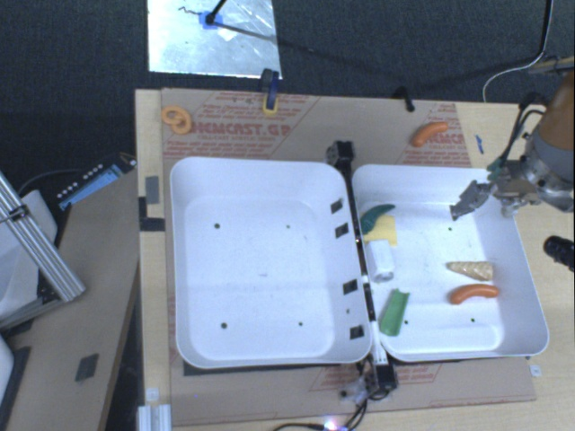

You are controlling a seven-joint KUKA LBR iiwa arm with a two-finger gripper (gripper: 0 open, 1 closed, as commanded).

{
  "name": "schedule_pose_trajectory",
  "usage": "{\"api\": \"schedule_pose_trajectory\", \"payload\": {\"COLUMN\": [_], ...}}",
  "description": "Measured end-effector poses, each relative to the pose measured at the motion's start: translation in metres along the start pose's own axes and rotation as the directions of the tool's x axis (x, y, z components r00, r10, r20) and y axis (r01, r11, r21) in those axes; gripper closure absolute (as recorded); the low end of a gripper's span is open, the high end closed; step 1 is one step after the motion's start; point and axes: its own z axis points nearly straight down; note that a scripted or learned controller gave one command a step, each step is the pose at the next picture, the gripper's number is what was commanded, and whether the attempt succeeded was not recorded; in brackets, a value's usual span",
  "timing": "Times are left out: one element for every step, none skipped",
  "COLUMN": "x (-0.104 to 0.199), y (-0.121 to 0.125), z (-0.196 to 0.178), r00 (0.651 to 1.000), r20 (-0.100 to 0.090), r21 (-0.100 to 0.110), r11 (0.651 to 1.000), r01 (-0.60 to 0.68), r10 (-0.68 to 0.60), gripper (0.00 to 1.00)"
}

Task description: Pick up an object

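Nearest, leaning against the divider: green block, white block and yellow wedge, likely slid there; farther right of divider, sausage and cone loose, easiest pickings; end effector above, opening unreadable, apparently carrying nothing.
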Motion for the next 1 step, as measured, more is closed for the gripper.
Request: {"api": "schedule_pose_trajectory", "payload": {"x": [0.1291], "y": [0.0268], "z": [0.043], "r00": [1.0], "r20": [-0.005], "r21": [0.001], "r11": [1.0], "r01": [0.013], "r10": [-0.013], "gripper": [0.0]}}
